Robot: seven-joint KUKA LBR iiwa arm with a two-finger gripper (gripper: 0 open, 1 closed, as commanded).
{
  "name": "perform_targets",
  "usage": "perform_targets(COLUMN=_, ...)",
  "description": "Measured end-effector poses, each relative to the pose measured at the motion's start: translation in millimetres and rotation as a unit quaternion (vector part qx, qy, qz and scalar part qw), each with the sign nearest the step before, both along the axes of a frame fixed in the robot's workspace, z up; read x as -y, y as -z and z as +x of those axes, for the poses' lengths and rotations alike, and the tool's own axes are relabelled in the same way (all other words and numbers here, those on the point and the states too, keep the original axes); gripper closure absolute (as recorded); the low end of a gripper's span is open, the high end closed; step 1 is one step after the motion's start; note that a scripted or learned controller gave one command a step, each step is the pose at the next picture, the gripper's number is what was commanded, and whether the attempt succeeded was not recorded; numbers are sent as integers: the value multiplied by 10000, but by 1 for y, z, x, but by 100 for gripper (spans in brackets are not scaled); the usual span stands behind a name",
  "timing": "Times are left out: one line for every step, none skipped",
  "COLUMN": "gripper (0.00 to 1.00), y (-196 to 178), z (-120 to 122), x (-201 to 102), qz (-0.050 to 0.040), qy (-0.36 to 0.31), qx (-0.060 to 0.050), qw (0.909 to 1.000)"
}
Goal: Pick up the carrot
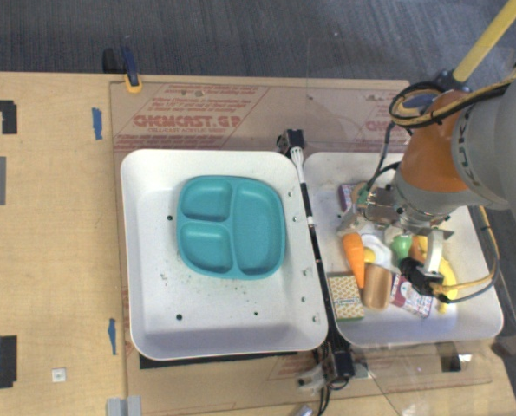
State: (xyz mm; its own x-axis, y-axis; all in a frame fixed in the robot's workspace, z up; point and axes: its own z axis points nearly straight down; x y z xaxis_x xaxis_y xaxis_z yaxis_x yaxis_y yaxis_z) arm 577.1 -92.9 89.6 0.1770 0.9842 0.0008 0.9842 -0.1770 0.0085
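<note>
the gripper [411, 248] hangs low over the right bin [474, 319]; i cannot tell its state. the carrot [354, 256], a smooth orange taper, lies just to its left, touching a tan cylinder [375, 285]. crowded neighbours could get nudged or grabbed instead. the left bin [145, 267] holds a glossy teal divided plate [231, 226].

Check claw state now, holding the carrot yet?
Claw: low over the right bin, open or closed cannot be told. Carrot lies in that bin to its left, not between the claw's tips.
</note>
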Motion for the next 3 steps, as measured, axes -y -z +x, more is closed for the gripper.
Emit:
perform_targets(gripper=100, y=-12, z=2, x=2, qz=-34, qy=15, qx=30, qw=10000)
perform_targets(gripper=100, y=-6, z=-40, x=4, qz=-41, qy=-815, qx=118, qw=9966)
perform_targets(gripper=100, y=-99, z=27, x=-80, qz=23, qy=165, qx=-8, qw=9999)
